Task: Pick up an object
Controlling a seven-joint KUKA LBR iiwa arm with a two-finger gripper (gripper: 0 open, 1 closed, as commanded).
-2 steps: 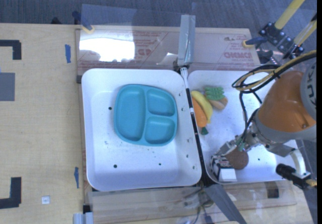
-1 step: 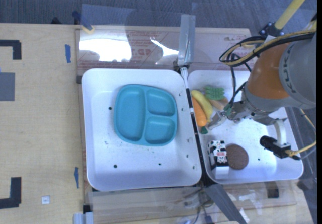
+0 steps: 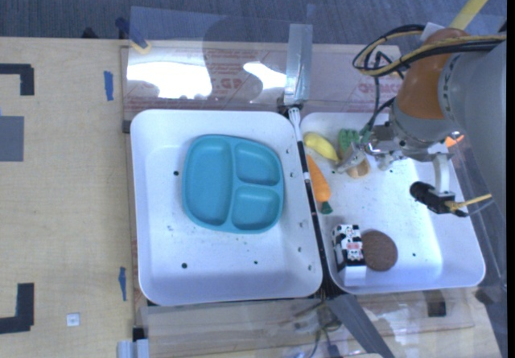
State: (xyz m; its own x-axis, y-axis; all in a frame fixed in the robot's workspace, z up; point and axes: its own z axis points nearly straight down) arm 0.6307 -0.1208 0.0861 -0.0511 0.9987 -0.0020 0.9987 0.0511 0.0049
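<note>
Your two-finger gripper (image 3: pixel 364 157) sits low in the right white bin (image 3: pixel 463 268), crowding a small green toy (image 3: pixel 348 139) and yellow banana (image 3: pixel 319 146) (likely its target); grip state, can't tell; blue divided plate (image 3: pixel 233 183) sits left.

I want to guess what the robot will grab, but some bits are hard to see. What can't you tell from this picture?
- Gripper, camera view: the arm's wrist covers it, so open or shut is unclear.
- Small brown thing by the gripper: too small to name.
- Green item: partly hidden behind the gripper.
- Black-and-white toy: too blurred to identify.
</note>
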